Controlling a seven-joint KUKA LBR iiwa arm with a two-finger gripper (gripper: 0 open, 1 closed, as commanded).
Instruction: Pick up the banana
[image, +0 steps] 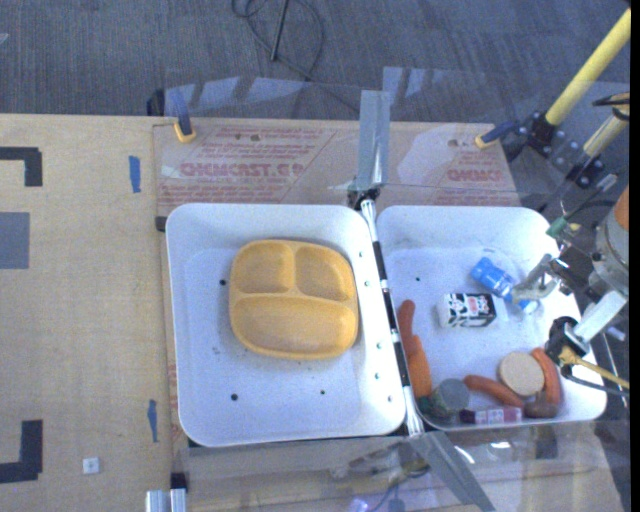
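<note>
My gripper (533, 286) hangs over the right side of the right bin (440, 228), its grey tip just right of a small blue object (491, 274). Nothing can be seen held in it. A black-and-white cow-patterned carton (468, 309) lies left of the gripper, near the middle of the bin. Along the bin's front wall lie a round tan bun (521, 374), an orange sausage-like piece (492, 389) and a grey-green lump (452, 394). An orange carrot (414, 352) rests against the bin's left wall.
The left bin (190, 330) holds a yellow divided plate (294, 298) at its centre. A metal divider strip (385, 300) separates the two bins. Cardboard (260, 165) lies behind the bins, and yellow poles (590, 65) stand at the far right.
</note>
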